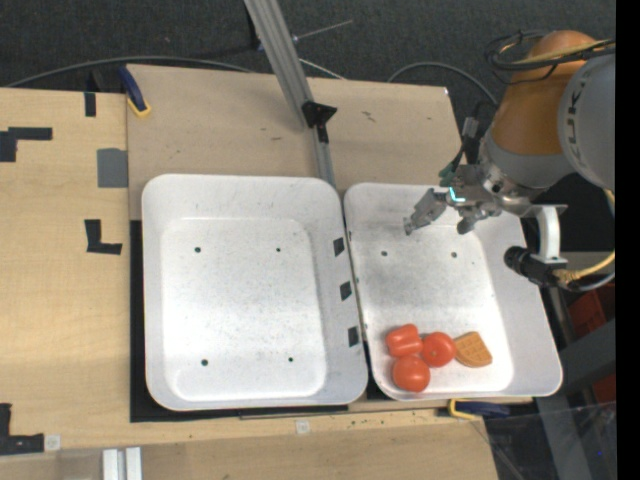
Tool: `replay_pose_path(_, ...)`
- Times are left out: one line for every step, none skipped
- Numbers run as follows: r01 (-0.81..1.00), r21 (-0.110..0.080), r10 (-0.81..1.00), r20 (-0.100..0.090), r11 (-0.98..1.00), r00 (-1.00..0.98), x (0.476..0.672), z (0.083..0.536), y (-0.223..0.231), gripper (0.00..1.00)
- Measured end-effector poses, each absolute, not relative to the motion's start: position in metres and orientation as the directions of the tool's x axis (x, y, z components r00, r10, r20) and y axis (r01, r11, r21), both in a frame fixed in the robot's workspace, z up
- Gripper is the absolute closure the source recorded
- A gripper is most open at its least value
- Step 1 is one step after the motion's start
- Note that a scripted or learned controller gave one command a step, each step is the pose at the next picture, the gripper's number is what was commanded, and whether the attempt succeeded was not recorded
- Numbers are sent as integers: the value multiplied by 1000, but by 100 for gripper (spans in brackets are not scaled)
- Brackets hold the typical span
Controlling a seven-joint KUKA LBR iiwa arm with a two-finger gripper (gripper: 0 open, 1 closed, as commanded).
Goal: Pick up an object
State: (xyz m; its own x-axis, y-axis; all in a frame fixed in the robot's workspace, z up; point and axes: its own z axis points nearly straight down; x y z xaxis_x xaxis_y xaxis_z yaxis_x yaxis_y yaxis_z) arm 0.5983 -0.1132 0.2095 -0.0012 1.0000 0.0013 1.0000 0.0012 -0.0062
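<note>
Camera view from above, down on two white bins side by side. Gripper (440, 218) up at the far end of the right bin (420, 278), fingers spread apart, nothing between them. Grey arm (560, 98) with its orange band reaching in from the right.

Things to pick, all bunched at the near end of that same bin: three small red tomatoes (418, 353) touching each other, plus an orange-brown bit like a bread piece (473, 350) just beside them. Well apart from the gripper, clear across the bin floor. Left bin (240, 288) next door.

Step in hand, most likely: getting ready, not yet over anything. Next move, probably: slide toward the near end, line up over one piece, drop down, then close. Could be tricky, round tomatoes packed tight, easy to push away or roll.
</note>
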Motion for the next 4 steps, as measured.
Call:
replay_pose_path(1000,-2,1000,0,2,-2,599,212,-113,0)
replay_pose_path(1000,-6,1000,0,1,-1,600,166,-107,0)
replay_pose_path(1000,-7,1000,0,1,-1,593,121,-104,0)
replay_pose_path(1000,-2,1000,-2,2,-2,592,87,-103,0)
